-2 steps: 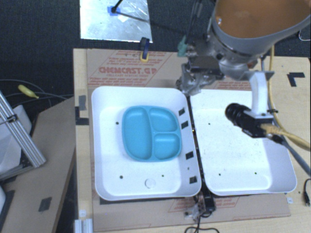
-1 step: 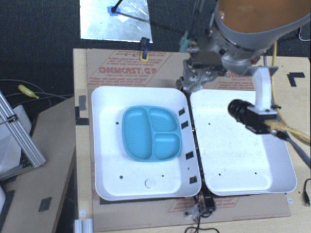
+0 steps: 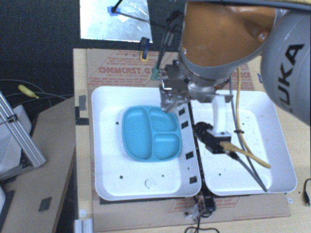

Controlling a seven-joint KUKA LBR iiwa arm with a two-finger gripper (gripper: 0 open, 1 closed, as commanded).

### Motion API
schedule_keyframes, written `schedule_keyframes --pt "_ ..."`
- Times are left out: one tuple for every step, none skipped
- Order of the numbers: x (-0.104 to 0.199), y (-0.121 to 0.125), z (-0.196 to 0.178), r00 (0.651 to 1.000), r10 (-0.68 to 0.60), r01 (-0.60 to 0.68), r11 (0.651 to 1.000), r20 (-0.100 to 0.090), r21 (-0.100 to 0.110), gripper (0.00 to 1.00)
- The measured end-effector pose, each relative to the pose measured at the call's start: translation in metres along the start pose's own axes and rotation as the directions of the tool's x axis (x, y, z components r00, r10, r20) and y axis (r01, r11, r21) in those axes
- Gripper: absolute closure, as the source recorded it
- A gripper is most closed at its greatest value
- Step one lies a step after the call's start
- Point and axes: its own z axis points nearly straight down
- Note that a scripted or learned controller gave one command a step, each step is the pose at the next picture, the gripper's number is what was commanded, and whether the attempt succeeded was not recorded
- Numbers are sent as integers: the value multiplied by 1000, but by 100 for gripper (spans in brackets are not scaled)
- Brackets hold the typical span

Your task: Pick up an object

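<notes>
The blue divided plate (image 3: pixel 150 132) is seen central in the left bin (image 3: pixel 104 178), the gripper (image 3: pixel 170 101) at its 1 o'clock rim; whether open or closed cannot be told. Caught by that edge alone, the plate could be tipped and dropped.

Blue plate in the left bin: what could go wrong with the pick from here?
1. The gripper sits over the far corner of the blue plate, so a rim pinch may slip or tip it.
2. That corner lies near the inner wall of the left bin, which the gripper could strike.
</notes>
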Motion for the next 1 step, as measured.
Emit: schedule_keyframes --pt "0 1 -17 1000 0 0 1000 -6 -11 100"
